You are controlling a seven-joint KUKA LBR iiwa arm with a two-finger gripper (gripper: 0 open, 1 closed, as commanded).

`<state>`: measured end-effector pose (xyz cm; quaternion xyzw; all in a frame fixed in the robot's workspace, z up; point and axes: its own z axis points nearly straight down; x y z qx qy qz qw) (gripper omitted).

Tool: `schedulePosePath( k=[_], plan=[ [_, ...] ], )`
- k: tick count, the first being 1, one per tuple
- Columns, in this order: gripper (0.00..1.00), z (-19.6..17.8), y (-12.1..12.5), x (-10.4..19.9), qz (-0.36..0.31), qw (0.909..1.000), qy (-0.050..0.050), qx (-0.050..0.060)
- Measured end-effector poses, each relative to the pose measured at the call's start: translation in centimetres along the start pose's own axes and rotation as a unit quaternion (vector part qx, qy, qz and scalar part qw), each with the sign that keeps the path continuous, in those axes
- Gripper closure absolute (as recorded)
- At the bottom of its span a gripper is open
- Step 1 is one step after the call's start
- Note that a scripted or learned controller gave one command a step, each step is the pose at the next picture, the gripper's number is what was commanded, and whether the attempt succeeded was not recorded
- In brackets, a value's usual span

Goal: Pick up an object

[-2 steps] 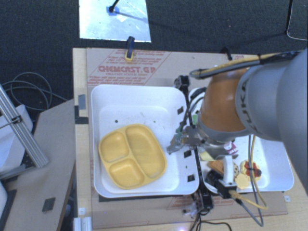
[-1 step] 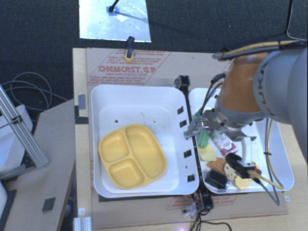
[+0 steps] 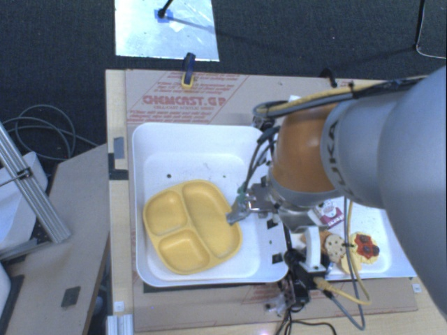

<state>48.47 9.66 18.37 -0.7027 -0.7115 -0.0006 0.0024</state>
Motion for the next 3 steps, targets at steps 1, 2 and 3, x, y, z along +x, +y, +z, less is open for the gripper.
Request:
schedulePosePath(
  k=[1,2,3],
  plan=[
    [0.0,-22.1,0.3,-2.4,0.004,0.9999,0.0,-0.011],
    [0.0,-36.0,0.8,7.8,-0.002,0.9999,0.002,-0.01],
    [1.0,-36.3,0.8,7.2,0.001,1.0,-0.001,-0.004]
  ],
)
